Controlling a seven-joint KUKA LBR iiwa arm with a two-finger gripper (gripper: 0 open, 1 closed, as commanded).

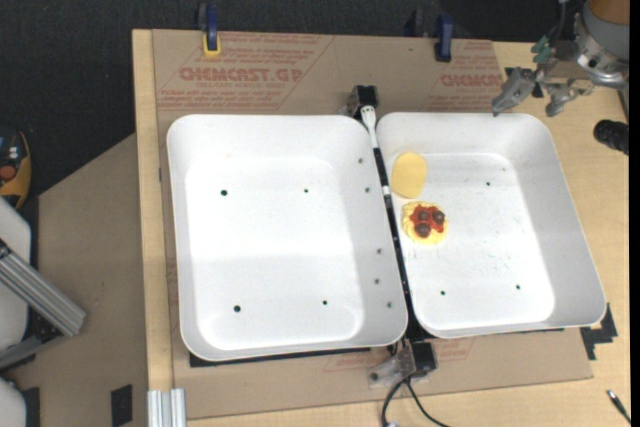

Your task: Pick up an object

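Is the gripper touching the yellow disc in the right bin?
Apart. The camera view shows the gripper above the bin's far rim, with bare white floor between it and the yellow disc.

Both bins (270, 150) look like smooth, faintly glossy white plastic; the board (300, 65) beneath is matt brown paper-faced; the gripper (541, 95) bare metal.

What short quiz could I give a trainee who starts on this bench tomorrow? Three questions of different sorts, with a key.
1. True or false: the yellow disc lies in the left bin.
2. Which sits nearer the camera in the right bin: A) the yellow disc, B) the piece with red and dark dots?
3. Fill in: the gripper hangs over the right bin's far ___ corner.

Key: 1 false; 2 B; 3 right.
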